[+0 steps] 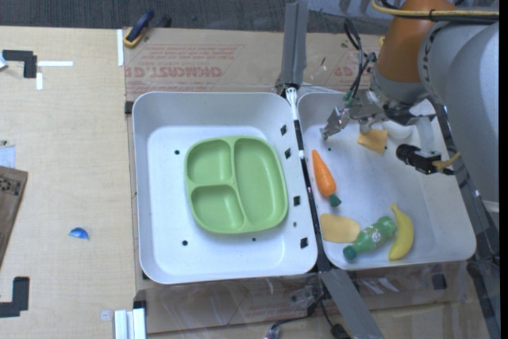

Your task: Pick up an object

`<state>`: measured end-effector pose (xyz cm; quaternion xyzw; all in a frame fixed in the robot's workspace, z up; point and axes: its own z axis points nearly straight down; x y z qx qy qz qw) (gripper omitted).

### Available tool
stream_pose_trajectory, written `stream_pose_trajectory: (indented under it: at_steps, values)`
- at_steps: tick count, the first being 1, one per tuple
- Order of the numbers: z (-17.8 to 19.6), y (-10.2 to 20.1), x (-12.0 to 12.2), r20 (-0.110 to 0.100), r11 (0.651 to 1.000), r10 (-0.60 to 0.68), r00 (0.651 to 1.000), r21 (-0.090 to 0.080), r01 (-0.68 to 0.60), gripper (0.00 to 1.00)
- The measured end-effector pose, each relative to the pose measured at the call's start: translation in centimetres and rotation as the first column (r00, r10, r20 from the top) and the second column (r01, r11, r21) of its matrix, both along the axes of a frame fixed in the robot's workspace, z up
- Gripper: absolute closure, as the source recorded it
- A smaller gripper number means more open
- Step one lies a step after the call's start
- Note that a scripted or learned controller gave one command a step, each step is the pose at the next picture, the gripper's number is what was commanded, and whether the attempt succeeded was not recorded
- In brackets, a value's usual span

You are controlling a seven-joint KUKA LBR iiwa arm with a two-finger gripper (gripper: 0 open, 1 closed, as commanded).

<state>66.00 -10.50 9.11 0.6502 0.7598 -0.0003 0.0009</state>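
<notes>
My gripper [354, 123] hangs over the back of the right bin [444, 246], open, with nothing between its fingers. A small yellow wedge [373, 140] lies just below and to the right of it, apart from the fingertips. An orange carrot [322, 173] lies near the bin's left wall. Along the front lie a flat yellow piece [339, 229], a green bottle [370, 238] and a banana [402, 233].
The left bin [159, 171] holds a green divided plate [236, 184]. The grey arm with its orange band [409, 44] covers the right bin's back right corner. A black cable end [417, 157] hangs over the bin's right side.
</notes>
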Motion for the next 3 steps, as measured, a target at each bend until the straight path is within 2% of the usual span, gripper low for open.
stream_pose_trajectory:
  at_steps: [1,2,3]
  values:
    - [-0.2,0.6,-4.3,-0.006,1.0,-0.013,1.0,0.001,0.013,0.0]
    - [1.7,-0.5,-4.4,-0.005,0.983,0.186,0.983,0.002,-0.186,0.0]
    - [1.7,-4.9,-12.2,-0.008,1.0,0.009,1.0,0.003,-0.009,0.0]
